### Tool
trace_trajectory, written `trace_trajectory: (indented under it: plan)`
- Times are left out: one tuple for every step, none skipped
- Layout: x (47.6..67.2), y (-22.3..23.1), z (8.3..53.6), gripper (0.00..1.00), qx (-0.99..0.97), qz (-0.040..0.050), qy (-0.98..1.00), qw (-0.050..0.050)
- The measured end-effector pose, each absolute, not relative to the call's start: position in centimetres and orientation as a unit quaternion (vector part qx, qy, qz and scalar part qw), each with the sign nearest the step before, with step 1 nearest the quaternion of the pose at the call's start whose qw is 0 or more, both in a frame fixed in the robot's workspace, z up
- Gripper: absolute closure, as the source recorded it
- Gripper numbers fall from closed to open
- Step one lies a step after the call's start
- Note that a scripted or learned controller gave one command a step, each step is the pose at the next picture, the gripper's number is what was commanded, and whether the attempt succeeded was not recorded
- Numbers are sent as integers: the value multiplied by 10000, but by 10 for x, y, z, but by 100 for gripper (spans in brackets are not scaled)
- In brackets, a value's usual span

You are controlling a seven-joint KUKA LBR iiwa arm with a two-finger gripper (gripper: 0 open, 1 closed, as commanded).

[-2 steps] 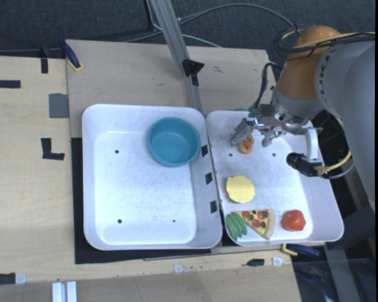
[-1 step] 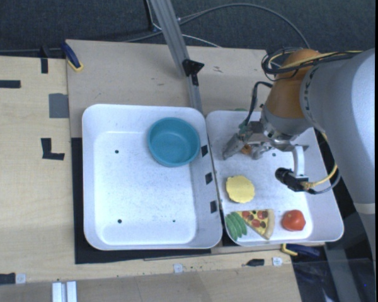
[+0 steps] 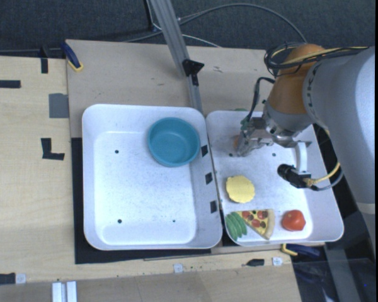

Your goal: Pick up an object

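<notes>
Looking down on the bench, we see two shallow white plastic bins side by side. The left bin (image 3: 107, 187) holds a round teal plastic bowl (image 3: 173, 141) near its twelve-to-one o'clock corner, well apart from everything else.

The right bin (image 3: 327, 225) carries the likelier targets, all clustered toward its six o'clock edge: a flat round yellow toy disc (image 3: 240, 189) at about the bin's centre-left, a toy pizza slice with red dots (image 3: 259, 222), a small green ridged toy vegetable (image 3: 236, 224) touching the slice at its nine o'clock side, and a small red rounded toy (perhaps a tomato) (image 3: 293, 220) just beside the slice at three o'clock.

The grey arm with its orange band (image 3: 290, 90) reaches in from three o'clock, and its two-finger gripper (image 3: 242, 142) sits low over the bin's eleven o'clock part, over bare floor. We judge it is mid-approach: nothing shows between its tips, and the yellow disc lies near, toward six o'clock. Whether the tips stand apart or together we cannot tell, as they blur against the speckled floor.

Reaching a toy would need a short shift toward six o'clock.
</notes>
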State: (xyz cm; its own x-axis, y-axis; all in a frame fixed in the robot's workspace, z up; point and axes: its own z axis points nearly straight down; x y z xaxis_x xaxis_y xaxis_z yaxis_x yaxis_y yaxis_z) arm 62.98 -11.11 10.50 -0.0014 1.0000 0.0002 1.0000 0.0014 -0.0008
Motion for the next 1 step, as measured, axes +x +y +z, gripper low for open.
trace_trajectory:
  plan:
    - [629, -114, 167, 100, -7069, -13, -7073, -18]
